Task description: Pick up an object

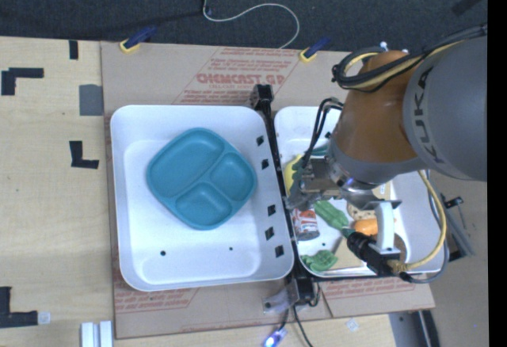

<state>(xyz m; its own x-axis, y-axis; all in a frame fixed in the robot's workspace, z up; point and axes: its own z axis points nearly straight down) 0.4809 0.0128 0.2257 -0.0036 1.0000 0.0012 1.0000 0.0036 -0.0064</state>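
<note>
arm low over the right bin, reaching for an object among the clutter

the gripper [305,193] sits just above a small red-and-white packet [306,223] by the right bin [295,122]'s left wall, near green pieces [333,216] and an orange piece [365,224]; the wrist hides the fingers, so i cannot tell their spread or any hold. the descent should probably centre on one item, clear of the wall. the left bin [131,179] carries a blue divided plate [202,177].
</note>
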